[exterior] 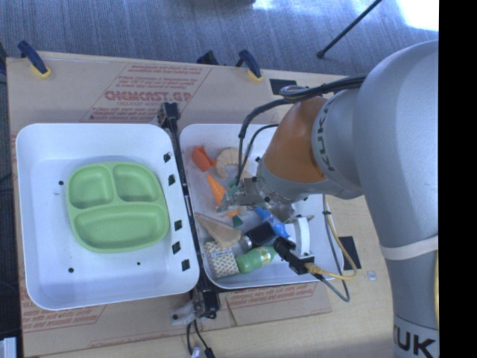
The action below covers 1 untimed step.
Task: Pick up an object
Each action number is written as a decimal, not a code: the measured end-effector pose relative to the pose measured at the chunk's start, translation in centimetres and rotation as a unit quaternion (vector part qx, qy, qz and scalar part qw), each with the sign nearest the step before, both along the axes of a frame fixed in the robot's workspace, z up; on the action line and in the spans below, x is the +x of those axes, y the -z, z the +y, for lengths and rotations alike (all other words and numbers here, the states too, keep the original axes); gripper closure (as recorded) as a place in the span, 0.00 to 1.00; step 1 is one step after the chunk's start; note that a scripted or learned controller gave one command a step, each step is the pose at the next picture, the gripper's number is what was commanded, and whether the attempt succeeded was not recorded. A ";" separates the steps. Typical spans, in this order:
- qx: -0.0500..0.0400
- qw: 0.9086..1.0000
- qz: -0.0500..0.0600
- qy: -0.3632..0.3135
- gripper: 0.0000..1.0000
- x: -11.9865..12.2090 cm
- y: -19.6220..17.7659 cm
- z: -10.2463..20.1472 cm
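The right white bin [195, 142] holds a jumble of small objects: an orange carrot-like piece [202, 157], another orange piece [216, 189], a pale round item [227, 158], a tan wedge [218, 230], a checkered block [221, 260], a green bottle [256, 259] and a blue piece [268, 219]. My gripper [240, 195] reaches down from the right into the middle of this pile, just beside the orange piece. The wrist and the clutter hide its tips.
The left white bin [37, 274] holds a green divided plate [118, 206]. A black divider with clips [179, 200] runs between the bins. Cables [339, 267] trail off the right bin's near corner. The arm's grey body [387, 148] covers the bench's right side.
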<state>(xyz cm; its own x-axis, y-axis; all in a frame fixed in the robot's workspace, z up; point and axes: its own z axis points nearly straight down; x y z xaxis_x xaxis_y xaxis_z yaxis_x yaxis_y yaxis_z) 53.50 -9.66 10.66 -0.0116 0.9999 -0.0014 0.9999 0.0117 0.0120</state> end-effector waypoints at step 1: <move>0.001 1.000 0.007 0.003 1.00 3.2 -13.5 2.8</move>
